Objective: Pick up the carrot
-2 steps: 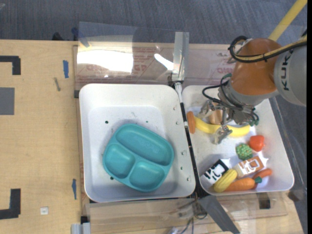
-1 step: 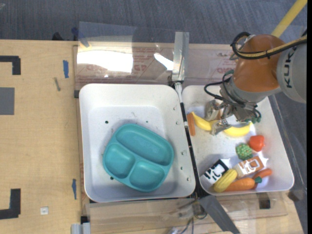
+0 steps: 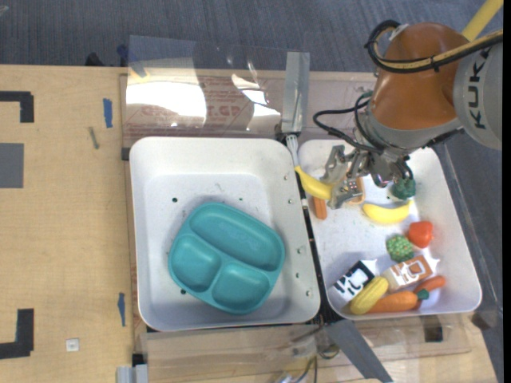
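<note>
Arm over the right bin, carrot at that bin's near edge.

The left bin (image 3: 152,166) holds a teal tray (image 3: 227,255). The arm (image 3: 415,78) hangs over the far side of the right bin (image 3: 461,238); its gripper (image 3: 349,183) is down beside a banana (image 3: 314,184), its grip too unclear to tell. The carrot (image 3: 394,302) lies well apart, touching a corn cob (image 3: 368,294), near a tomato (image 3: 421,233).

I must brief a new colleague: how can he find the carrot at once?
Look in the right white bin, at its near edge. The carrot lies there flat, a long orange cone beside the yellow corn. The red tomato above is round, not long.
</note>
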You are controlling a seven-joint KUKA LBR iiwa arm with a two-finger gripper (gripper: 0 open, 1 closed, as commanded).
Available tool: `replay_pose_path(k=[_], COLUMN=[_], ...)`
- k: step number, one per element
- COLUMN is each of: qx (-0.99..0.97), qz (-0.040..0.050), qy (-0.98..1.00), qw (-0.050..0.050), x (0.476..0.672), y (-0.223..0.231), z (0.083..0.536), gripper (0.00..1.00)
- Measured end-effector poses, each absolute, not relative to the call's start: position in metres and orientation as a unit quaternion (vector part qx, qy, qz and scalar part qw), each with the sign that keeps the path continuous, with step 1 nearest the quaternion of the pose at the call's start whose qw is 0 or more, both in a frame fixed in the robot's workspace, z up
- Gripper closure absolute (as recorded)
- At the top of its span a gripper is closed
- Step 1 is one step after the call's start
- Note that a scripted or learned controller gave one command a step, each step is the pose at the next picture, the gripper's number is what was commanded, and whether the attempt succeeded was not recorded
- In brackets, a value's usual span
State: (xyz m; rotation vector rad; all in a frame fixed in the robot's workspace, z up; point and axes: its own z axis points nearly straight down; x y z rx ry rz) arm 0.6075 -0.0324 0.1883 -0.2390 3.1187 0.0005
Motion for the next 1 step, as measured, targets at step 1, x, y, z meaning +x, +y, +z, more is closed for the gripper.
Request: replay_pose_path(k=[1], qx=[0.019], qz=[-0.0008], qy=[1.000], qw=[0.009], x=[0.5853], y=[-0.0504], z=[0.3461], gripper=[1.00])
